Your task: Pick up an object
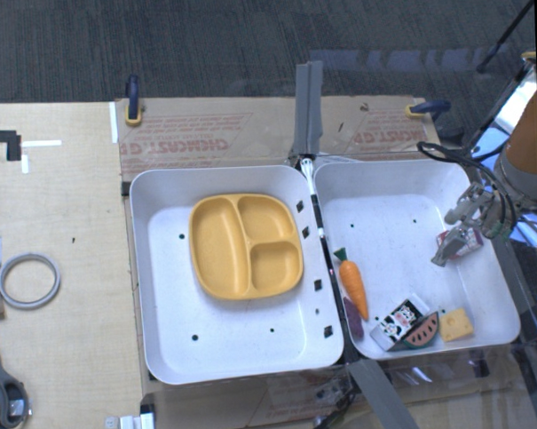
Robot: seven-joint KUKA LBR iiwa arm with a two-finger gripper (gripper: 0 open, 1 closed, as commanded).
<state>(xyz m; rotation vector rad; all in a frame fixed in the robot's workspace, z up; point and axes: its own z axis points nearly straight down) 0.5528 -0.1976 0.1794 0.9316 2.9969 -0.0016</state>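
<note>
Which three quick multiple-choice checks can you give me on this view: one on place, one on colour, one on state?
1. Where does the carrot lie?
A. right bin, by the divider
B. on the plate
C. on the bench

2. What colour is the divided plate?
A. blue
B. yellow
C. red

3. How do the plate's compartments stand?
A. all bare
B. one holds the cheese wedge
C. one holds the carrot

Answers: 1 A, it lies along the right bin's left wall. 2 B, it is plainly yellow. 3 A, no item lies in them.
</note>
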